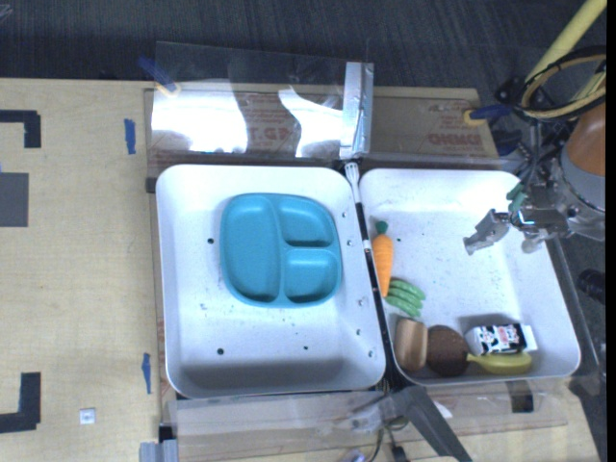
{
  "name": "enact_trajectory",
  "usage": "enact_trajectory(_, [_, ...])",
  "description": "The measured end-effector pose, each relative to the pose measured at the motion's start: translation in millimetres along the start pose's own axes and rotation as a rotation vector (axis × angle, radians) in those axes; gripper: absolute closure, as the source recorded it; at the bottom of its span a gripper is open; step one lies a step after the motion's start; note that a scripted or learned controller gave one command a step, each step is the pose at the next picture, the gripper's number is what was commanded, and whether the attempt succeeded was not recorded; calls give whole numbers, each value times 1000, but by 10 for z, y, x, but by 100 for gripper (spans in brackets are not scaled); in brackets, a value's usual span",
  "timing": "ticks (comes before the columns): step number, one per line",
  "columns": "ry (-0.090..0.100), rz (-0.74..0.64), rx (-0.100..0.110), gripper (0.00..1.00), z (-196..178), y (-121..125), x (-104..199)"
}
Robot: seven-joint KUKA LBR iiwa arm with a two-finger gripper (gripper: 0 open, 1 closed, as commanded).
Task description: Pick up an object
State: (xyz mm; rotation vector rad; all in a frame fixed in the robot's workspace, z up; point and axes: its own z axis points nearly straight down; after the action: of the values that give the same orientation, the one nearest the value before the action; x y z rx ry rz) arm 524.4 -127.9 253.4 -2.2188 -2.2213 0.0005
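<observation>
The right bin (438, 192) holds an orange carrot (383, 263) against its left wall and a green pod-like toy (405, 296) just below it. Along its near edge lie a tan block (410, 343), a dark brown round piece (446, 348), a black-and-white carton (499, 337) and a yellow banana (502, 362). My gripper (505, 239) hangs over the bin's right side, above and to the right of these objects. Its fingers are spread open with nothing between them.
A blue divided plate (282, 248) lies in the left bin (183, 287). A clear plastic sheet (250, 104) and cardboard stand behind the bins. Yellow and black cables (563, 51) hang at the upper right.
</observation>
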Motion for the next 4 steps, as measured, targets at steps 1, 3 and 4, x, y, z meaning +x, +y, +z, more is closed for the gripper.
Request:
enact_trajectory(1, [-2,-267,-5,0,1609,391,294])
enact_trajectory(3, [-1,-82,-6,0,1658,564,318])
enact_trajectory(4, [-3,-95,-8,0,1145,993,323])
